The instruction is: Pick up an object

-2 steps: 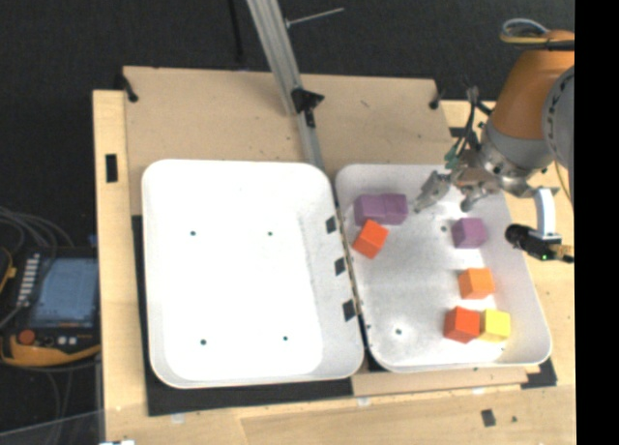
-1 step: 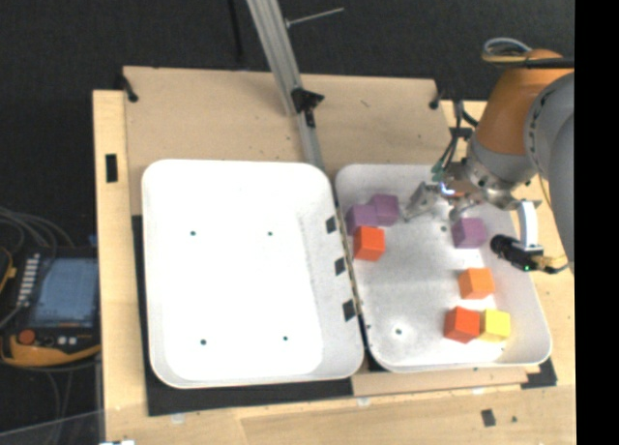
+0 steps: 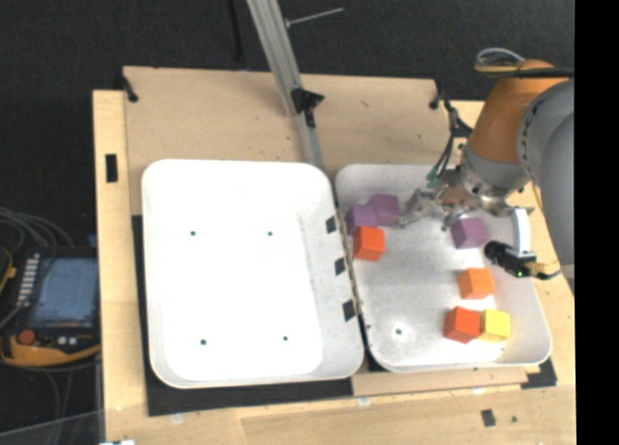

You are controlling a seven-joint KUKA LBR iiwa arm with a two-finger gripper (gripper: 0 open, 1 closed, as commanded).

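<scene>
Gripper (image 3: 437,203) hovers low over the right bin (image 3: 416,351), beside the purple cube (image 3: 470,231); finger state unclear, lining up a grab.

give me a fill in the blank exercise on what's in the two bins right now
1. All the blocks lie in the ____ bin of the camera view.
2. The yellow block touches a block coloured ____.
3. The number of purple blocks, counting the purple pair and the single purple block, is ____.
4. The end effector hovers over the ____ half of its bin.

Missing words: right; orange; three; far
</scene>
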